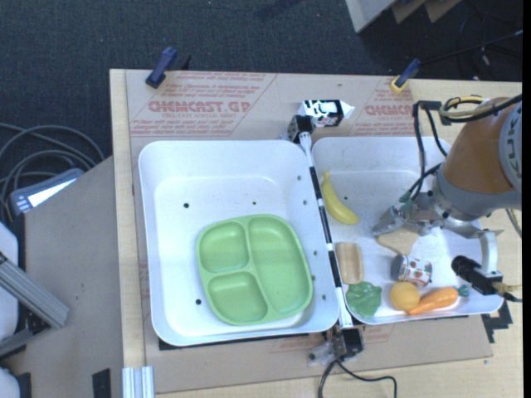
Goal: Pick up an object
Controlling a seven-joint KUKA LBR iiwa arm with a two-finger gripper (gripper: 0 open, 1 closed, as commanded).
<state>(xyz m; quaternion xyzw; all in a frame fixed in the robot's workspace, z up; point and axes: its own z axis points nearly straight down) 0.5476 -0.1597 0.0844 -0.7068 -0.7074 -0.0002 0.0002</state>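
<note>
So, gripper (404, 220) low in the right bin (365, 152), can't tell its state | banana (338, 205) lies near the divider, beside the gripper | looks light, smooth, curved, probably plastic | I'd pinch across its middle, ends likely slip

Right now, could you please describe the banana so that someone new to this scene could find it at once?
Look in the right bin, the one the gripper reaches into. The banana lies against its left wall, beside the divider between the two bins, farther back than the other items. It is the only long, curved, all-yellow thing; the bread nearer the front is tan and flat.
</note>
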